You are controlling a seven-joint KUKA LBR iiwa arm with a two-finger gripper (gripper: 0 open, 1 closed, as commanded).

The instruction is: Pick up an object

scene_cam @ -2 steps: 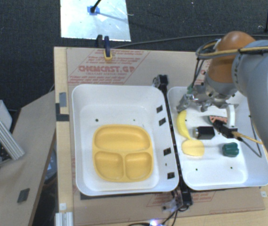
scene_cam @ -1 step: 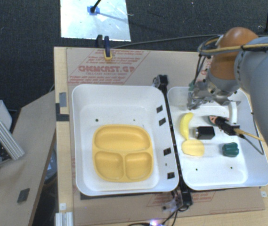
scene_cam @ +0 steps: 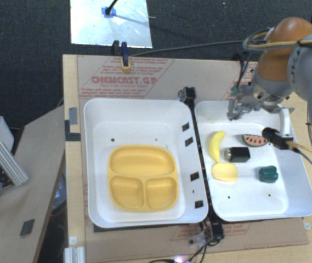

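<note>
Camera view: end effector (scene_cam: 237, 113) near right bin's (scene_cam: 295, 201) far edge.

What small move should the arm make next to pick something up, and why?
Probably shift the gripper toward the banana and lower it. The gripper sits near the far edge of the right bin, holding nothing visible, and the banana looks like the nearest object, lying clear of the black block.

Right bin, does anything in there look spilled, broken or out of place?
Nothing stands out. The banana, black block, yellow lemon-like piece, watermelon slice and green object lie loose and apart in the right bin. The gripper hangs near its far edge. The yellow divided tray sits flat in the left bin.
</note>
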